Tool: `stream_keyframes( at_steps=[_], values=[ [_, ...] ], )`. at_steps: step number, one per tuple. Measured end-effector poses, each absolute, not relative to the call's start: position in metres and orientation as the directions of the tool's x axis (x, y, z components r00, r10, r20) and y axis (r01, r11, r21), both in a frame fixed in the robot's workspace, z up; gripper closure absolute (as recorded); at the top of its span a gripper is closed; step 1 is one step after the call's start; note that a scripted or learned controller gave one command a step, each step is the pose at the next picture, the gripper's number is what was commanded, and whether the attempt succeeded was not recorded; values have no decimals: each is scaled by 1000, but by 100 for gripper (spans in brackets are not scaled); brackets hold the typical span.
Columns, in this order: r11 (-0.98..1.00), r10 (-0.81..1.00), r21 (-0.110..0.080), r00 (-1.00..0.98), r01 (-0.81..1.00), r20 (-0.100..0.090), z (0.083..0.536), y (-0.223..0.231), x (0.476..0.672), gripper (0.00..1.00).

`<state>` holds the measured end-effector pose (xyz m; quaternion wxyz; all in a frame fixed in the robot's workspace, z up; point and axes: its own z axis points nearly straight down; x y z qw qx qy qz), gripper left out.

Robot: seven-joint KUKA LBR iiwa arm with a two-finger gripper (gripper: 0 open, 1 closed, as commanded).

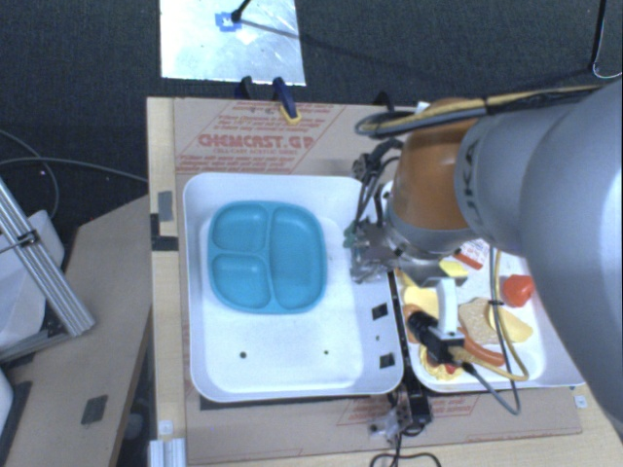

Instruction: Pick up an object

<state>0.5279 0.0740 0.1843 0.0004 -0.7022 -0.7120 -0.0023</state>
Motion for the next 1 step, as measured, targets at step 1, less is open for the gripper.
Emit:
stream_keyframes(
  at_steps=[1],
  values=[
    [11,1000,19,-11,1000,6,367,116,534,100]
  ],
)
